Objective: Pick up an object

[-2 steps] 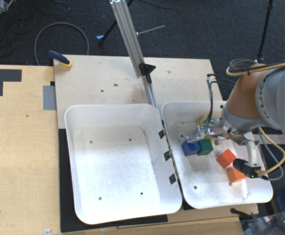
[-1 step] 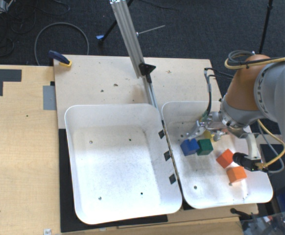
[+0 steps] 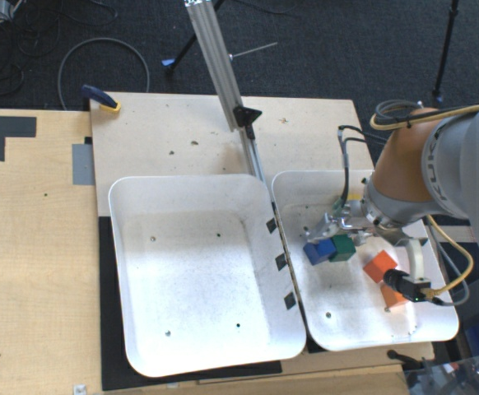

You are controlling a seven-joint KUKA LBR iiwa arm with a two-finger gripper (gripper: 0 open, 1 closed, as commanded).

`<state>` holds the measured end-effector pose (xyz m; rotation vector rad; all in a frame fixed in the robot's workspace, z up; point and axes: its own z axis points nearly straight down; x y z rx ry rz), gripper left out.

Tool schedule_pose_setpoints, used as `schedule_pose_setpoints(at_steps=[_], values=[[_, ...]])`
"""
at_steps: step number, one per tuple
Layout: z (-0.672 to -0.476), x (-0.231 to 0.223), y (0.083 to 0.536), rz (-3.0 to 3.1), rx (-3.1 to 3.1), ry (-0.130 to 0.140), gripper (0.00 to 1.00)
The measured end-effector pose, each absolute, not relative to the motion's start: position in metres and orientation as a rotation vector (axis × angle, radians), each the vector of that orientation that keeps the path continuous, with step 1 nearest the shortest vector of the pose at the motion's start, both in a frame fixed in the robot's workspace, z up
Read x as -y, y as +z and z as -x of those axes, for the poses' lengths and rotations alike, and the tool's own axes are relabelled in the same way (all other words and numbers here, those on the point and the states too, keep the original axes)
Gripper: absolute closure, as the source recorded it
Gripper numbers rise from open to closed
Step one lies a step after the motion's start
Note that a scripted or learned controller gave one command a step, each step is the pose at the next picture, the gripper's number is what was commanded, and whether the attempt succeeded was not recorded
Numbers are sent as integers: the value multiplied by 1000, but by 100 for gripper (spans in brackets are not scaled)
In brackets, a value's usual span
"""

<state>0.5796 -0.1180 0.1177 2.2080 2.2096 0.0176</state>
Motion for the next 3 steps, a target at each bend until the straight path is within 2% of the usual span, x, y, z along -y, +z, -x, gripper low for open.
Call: schedule_pose_setpoints(at_steps=[1,2,3], values=[[-607,135,99,-2227,-2224,-4,0],[-557,136,115,-2226,-2224,-5,0],[-636,167,89,-2220,-2226,-4,0]])
